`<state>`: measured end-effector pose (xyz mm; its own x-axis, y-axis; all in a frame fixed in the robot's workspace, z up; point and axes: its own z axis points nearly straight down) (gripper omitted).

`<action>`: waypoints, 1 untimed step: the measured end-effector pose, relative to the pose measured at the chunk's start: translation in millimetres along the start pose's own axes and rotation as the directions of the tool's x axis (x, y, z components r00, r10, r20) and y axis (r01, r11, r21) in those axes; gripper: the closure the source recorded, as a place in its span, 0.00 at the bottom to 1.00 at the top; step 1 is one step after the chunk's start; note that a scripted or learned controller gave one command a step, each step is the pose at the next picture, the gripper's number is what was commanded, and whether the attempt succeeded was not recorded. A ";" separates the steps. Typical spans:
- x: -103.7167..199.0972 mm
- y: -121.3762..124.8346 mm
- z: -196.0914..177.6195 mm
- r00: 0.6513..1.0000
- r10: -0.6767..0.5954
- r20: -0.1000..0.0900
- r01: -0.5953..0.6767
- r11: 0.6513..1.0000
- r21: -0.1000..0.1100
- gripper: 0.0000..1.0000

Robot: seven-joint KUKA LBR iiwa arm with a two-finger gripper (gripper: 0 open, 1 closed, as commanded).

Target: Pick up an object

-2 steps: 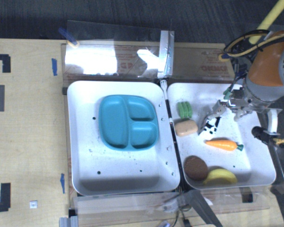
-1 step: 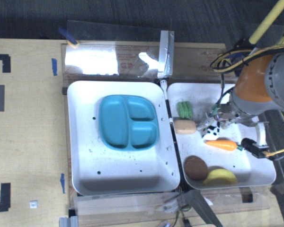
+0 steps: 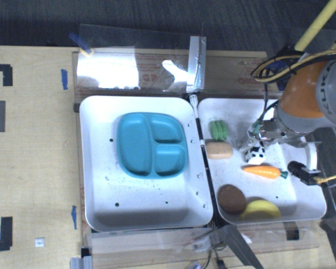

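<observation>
You see two shallow white bins side by side on the bench. The left bin (image 3: pixel 95 167) carries a blue divided plate (image 3: pixel 152 144), lying flat near its centre. The right bin (image 3: pixel 311 203) carries the loose objects, and the grey arm (image 3: pixel 313 94), with its orange band, reaches in over its far right corner.

Largest of the loose objects is the yellow banana (image 3: pixel 261 209), at the near edge; the brown round object (image 3: pixel 231 198) touches its left end. The orange carrot (image 3: pixel 263 172) lies crosswise above them, its green tip pointing right. The tan block (image 3: pixel 219 150) sits against the left wall, with the green object (image 3: pixel 218 130) just beyond it. The small black-and-white object (image 3: pixel 257 153), possibly a toy cow, stands just above the carrot.

The gripper (image 3: pixel 256 140) hangs directly over that small object, touching or nearly so. You cannot tell its state from this angle, nor whether it grips anything.
</observation>
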<state>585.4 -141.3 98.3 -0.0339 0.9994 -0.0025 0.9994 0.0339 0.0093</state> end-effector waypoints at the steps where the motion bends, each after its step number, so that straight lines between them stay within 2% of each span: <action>1: 67.4 73.5 -119.6 1.000 0.012 -0.003 -0.012 1.000 -0.002 1.00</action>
<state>655.5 -71.2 218.4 -0.0219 0.9998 0.0011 0.9997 0.0218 0.0118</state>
